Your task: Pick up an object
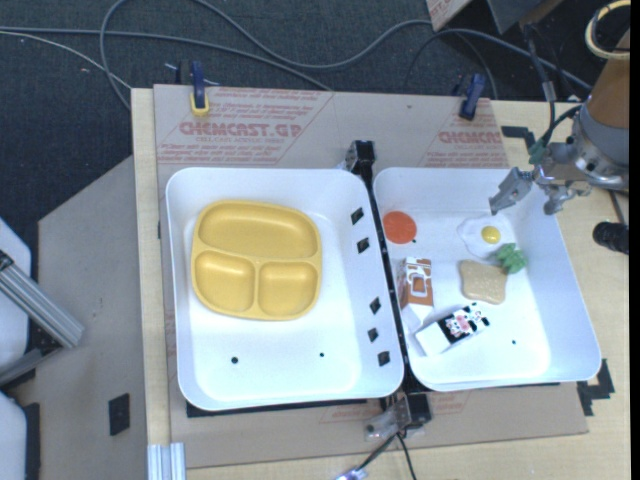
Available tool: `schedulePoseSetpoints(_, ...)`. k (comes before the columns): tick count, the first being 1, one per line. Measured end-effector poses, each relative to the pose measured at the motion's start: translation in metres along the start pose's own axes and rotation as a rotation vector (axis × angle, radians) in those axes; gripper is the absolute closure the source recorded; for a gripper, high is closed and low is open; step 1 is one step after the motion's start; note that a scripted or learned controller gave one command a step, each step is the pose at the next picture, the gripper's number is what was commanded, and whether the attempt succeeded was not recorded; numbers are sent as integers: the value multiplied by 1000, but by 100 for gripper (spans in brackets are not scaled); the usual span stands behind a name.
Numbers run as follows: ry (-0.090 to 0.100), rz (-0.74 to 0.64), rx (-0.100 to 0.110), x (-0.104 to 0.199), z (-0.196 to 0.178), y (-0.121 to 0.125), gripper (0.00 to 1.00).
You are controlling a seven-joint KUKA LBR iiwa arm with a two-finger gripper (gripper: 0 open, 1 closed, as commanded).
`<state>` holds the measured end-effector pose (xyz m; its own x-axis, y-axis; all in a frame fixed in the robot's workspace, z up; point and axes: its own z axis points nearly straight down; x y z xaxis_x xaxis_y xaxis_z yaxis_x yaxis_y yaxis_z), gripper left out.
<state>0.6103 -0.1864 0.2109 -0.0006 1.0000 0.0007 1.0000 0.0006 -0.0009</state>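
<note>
On the left, a yellow divided plate [257,260] is being kept in the left bin [200,363], lying flat with its three moulded compartments facing up; smooth, matte plastic with rounded corners is suggested, and it is probably being offered as a place for food pieces to be sorted. Between the two trays a black clamp strip [372,258] is being used to hold the rims together.

In the right bin [560,318] the small toy foods are being left loose and scattered, apparently so that any one can be reached from above. An orange disc [400,227] is lying flat nearest the divider, and just below it a brown-and-white packet [416,281] is resting. Lower still, a white card-like box with black spots [452,327] is lying tilted. Towards the middle, a fried egg [485,235] with a glossy yellow yolk is sitting flat, with a tan slice of bread [484,282] below it and a bumpy green broccoli piece [512,259] just beside both.

At the far right, the gripper [528,192] is being held above the upper part of the right bin, near the egg but apart from it. Its two grey fingers are being kept spread, with nothing between them. Nothing is being grasped yet.
</note>
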Motion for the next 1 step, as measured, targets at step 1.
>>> schedulePoseSetpoints(1,1,1,5,-4,62,1,0)
